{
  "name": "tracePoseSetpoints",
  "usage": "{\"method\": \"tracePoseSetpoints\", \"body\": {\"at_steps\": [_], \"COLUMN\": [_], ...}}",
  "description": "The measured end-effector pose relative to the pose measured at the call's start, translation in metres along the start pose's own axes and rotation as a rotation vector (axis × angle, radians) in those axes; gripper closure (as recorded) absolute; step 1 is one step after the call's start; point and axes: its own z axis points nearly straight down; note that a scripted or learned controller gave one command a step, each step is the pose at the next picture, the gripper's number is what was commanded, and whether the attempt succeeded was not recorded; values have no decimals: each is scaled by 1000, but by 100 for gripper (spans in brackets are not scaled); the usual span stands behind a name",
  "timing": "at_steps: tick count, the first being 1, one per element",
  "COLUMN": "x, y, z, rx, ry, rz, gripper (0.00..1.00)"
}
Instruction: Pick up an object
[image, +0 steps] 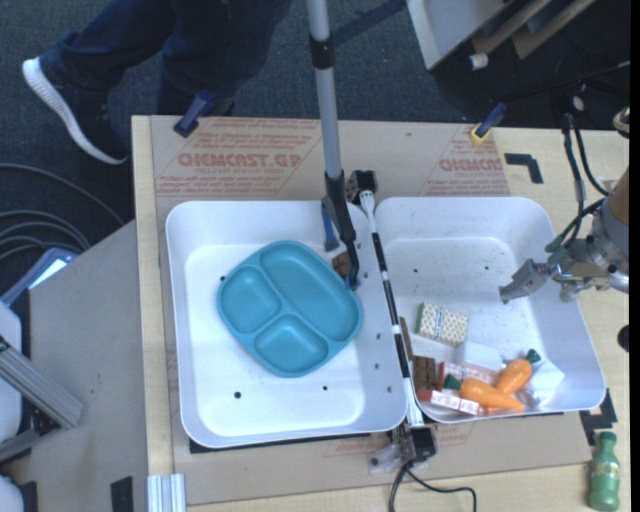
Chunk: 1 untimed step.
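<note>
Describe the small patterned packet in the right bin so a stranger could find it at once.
Start at the right bin, the one on the arm's side of the bench. Near its middle, just right of the divider and above the heap of items in the near corner, lies the small packet. It is a flat square, pale with green speckles, lying apart from the orange carrot and the red and brown wrappers below it.

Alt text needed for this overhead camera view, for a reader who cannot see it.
The gripper hangs over the right bin, apart from a pile of small items at that bin's near corner, including a toy carrot. The left bin holds a blue divided plate.
</note>
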Motion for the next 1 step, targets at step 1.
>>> {"method": "tracePoseSetpoints", "body": {"at_steps": [1], "x": [79], "y": [86], "z": [101], "rx": [0], "ry": [0], "rz": [0], "gripper": [0]}}
